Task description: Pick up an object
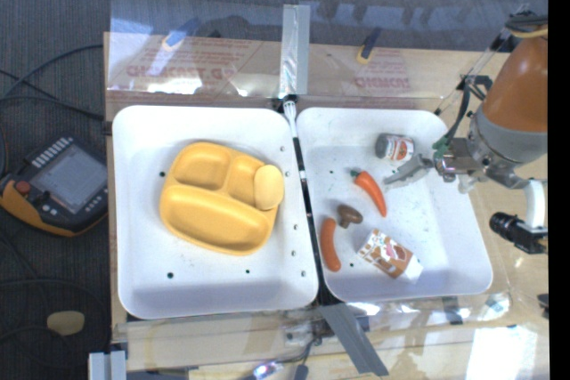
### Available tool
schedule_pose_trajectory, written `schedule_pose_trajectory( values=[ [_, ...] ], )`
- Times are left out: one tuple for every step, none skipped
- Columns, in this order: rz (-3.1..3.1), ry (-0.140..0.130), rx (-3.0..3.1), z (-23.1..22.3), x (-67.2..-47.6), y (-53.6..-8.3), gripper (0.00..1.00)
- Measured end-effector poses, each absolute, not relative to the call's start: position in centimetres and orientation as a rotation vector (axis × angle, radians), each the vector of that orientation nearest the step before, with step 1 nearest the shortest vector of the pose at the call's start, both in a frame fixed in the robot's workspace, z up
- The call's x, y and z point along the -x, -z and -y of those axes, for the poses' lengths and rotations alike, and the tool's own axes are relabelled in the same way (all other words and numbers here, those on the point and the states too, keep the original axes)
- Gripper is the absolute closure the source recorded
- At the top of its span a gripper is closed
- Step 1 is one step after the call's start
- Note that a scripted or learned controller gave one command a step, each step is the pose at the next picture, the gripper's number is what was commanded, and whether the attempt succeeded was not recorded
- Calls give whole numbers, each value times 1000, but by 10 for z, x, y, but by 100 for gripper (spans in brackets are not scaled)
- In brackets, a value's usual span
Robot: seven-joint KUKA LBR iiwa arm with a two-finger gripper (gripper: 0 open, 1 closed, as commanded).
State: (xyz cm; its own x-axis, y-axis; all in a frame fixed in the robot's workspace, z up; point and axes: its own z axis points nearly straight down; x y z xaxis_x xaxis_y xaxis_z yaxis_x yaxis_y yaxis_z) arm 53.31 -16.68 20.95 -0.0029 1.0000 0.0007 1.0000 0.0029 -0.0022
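1. Nearest in the right bin point(463, 276) lie a tilted carton point(389, 254) and a sausage point(330, 245); farther back are a mushroom point(348, 214), carrot point(371, 191) and small can point(394, 147).
2. The left bin point(134, 280) holds a yellow divided tray point(209, 205) with an egg point(268, 186) in it.
3. The gripper point(398, 174) hovers between can and carrot, fingers spread, grasping nothing.
4. The arm is cut off at right.
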Motion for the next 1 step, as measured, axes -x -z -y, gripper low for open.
schedule_pose_trajectory(
  values=[
    [2222, -3, 2216, 113, -498, -126, 0]
  ],
)
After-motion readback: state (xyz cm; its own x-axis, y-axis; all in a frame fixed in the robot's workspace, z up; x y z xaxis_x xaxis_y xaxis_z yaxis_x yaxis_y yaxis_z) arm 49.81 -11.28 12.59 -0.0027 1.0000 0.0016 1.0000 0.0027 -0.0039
